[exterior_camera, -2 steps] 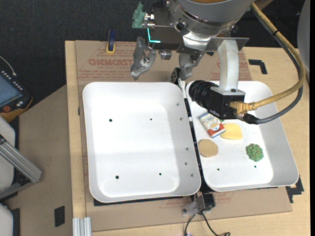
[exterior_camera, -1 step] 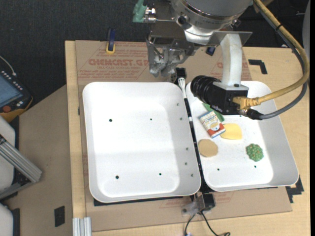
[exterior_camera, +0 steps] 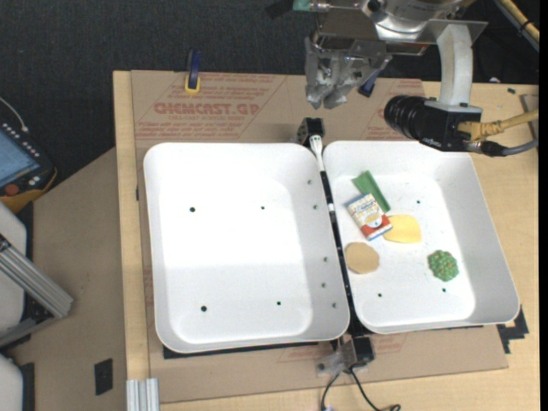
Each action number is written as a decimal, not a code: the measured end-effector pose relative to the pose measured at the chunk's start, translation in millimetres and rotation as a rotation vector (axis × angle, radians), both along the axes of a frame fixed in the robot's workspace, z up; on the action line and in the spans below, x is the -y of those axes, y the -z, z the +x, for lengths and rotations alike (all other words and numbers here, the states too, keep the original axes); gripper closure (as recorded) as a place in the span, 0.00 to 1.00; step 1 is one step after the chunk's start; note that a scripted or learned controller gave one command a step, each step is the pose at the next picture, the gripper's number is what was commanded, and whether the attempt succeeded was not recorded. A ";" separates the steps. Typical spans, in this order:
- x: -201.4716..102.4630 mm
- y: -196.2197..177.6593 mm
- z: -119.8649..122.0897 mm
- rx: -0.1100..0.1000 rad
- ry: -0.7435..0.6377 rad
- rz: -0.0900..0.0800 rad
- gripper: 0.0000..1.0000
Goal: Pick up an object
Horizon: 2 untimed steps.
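Hovering: grey two-finger gripper hangs beyond the far edge of both bins, over the brown cardboard sheet; whether it is apart or together cannot be told.
Right bin: shallow white right bin holds a green flat strip, a small white-and-red printed box, a yellow rounded piece, a tan round disc and a green bumpy clump.
Edges: strip, box and disc lie near the left wall; clump sits towards the near right.
Open room: shallow white left bin offers broad bare floor.

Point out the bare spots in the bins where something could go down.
The left bin is bare throughout. In the right bin, room lies along the far and near rims. Crowded: green strip, small box, yellow piece, tan disc, green clump.
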State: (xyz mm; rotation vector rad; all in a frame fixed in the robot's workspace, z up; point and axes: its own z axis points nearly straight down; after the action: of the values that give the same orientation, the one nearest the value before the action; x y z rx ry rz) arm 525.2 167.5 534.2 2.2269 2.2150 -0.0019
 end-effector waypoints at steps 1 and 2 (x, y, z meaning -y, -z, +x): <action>-60.7 42.9 -18.3 -0.007 -0.012 0.000 1.00; -56.6 78.7 -36.6 -0.007 -0.006 -0.001 1.00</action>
State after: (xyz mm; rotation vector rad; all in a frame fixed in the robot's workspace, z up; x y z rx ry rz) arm 488.5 224.2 455.5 2.2230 2.2244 -0.0110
